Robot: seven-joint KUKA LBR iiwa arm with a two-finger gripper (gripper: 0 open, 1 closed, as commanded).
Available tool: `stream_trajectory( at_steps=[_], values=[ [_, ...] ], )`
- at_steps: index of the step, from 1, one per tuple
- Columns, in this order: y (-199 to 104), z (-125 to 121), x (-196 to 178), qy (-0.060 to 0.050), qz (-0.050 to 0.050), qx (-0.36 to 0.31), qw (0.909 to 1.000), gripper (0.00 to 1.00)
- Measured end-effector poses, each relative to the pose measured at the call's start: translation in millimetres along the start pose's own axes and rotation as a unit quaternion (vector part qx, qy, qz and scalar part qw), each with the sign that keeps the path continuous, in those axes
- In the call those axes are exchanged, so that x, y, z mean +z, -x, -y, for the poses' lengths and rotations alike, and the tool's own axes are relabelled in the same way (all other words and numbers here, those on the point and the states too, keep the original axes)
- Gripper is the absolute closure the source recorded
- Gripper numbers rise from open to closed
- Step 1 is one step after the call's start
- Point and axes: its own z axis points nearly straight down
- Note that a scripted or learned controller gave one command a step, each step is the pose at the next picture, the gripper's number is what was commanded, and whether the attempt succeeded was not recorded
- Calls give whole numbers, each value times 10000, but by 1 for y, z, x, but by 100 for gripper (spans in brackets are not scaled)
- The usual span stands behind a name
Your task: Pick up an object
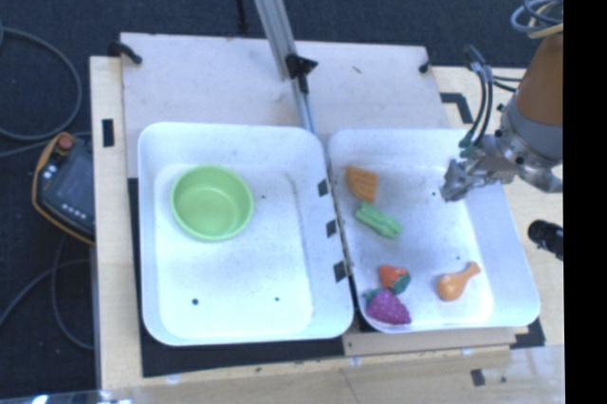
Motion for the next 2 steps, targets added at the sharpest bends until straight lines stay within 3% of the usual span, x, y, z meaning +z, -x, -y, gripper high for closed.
stream_trajectory(
  at_steps=[2],
  values=[
    [-103,-8,5,-17,-9,-1,10000,100]
  ],
)
